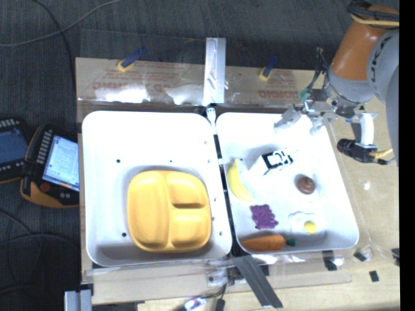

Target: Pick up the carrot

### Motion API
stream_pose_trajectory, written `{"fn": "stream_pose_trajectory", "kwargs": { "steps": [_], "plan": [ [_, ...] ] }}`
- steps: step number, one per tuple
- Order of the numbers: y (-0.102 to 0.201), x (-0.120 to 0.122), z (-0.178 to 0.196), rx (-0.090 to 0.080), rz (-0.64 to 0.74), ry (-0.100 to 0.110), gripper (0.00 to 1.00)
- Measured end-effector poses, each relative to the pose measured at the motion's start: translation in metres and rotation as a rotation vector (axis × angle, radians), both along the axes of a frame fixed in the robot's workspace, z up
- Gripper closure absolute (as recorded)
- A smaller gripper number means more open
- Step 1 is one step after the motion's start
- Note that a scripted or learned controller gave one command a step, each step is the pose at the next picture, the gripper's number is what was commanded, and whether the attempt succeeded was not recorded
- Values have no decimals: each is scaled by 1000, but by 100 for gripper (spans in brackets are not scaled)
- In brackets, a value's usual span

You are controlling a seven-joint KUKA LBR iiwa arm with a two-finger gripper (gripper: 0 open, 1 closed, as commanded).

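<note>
We saw the carrot (264,242) lying on its side along the near wall of the right bin (327,149), orange with a dark green stub at its right end, just near of the purple grapes (263,216). The pincer (297,116) hung well apart, over the bin's far edge; its opening we could not tell.

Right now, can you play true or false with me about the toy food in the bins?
1. The carrot lies in the right bin. True.
2. The gripper is holding the carrot. False: the carrot lies at the near edge of its bin, far from the gripper.
3. The yellow tray sits in the left bin. True.
4. The banana rests on the yellow tray. False: it is in the right bin, by the divider.
5. The purple grapes lie just behind the carrot. True.
</note>
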State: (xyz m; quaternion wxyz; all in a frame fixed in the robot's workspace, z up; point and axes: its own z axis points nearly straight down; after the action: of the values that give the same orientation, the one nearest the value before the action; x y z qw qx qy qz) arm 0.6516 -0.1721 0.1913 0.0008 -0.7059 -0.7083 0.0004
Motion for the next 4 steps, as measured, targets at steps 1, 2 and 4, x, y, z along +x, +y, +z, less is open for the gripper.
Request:
{"fn": "stream_pose_trajectory", "kwargs": {
  "steps": [1, 2, 4],
  "plan": [
    [46, -55, -51, -1, -49, 2, 0],
    [69, -114, -101, -4, 37, -15, 0],
    [48, -131, -90, 0, -39, 3, 0]
  ]
}}
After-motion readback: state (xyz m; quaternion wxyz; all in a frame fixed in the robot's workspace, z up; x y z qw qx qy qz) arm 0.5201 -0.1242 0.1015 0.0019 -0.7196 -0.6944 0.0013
